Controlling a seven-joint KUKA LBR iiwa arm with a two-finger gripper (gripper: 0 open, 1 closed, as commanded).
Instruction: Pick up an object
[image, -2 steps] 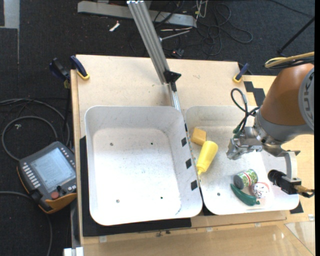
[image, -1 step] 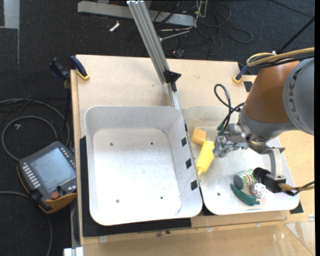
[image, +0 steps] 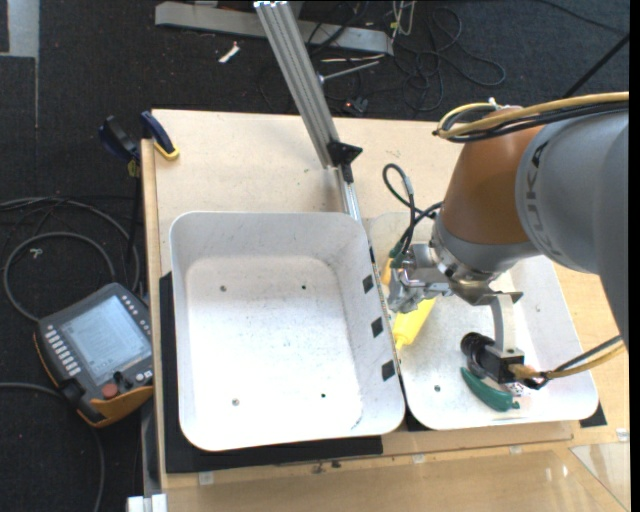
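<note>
My gripper (image: 407, 292) hangs low over the left side of the right bin (image: 560, 400), close to the wall shared with the left bin. Directly under and in front of it lies a yellow object (image: 413, 322), partly covered by the gripper; I cannot tell whether it is held. A dark green curved object (image: 489, 392) lies near the front edge of the right bin, to the right of the gripper. The grey and orange arm (image: 510, 190) covers most of the back of that bin.
The left bin (image: 190, 300) is a wide white tray with black clips along its right wall. A slanted aluminium pole (image: 305, 85) rises from the bench's back. A blue and yellow clamp (image: 150, 135) sits at the back left corner.
</note>
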